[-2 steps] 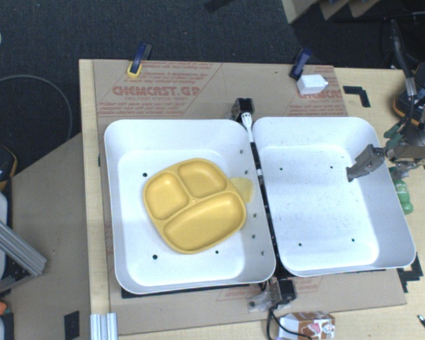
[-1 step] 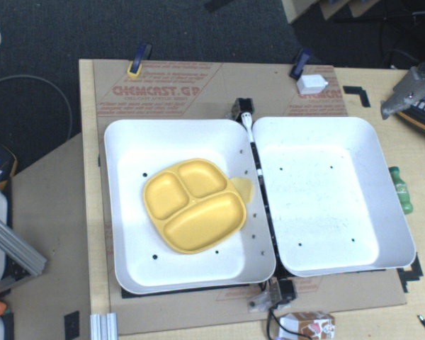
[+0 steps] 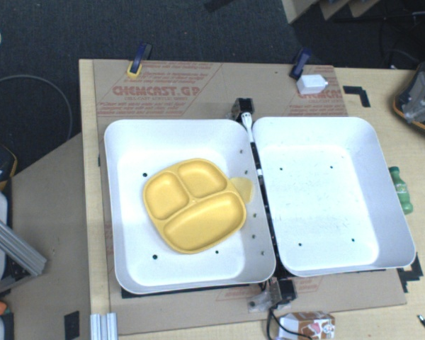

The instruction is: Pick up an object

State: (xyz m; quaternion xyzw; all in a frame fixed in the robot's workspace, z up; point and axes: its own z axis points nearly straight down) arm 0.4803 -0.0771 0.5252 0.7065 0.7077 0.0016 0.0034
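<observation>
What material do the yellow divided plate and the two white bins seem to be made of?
Yellow divided plate: probably moulded plastic, smooth with a slight sheen; the colour is even and the three compartments have soft, rounded ridges. Left bin and right bin: likely thin formed plastic, glossy white, with rounded corners and thin rims. The look alone cannot rule out melamine or coated metal.

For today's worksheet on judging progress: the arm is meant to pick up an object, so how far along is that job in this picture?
Nothing looks done yet. The yellow divided plate lies flat in the left bin, with a small yellow piece beside its right edge. Nothing is in hand: no fingers are on the plate. The right bin is beside it. The whole pick is left: reaching in, closing on the plate or piece, and lifting.
</observation>
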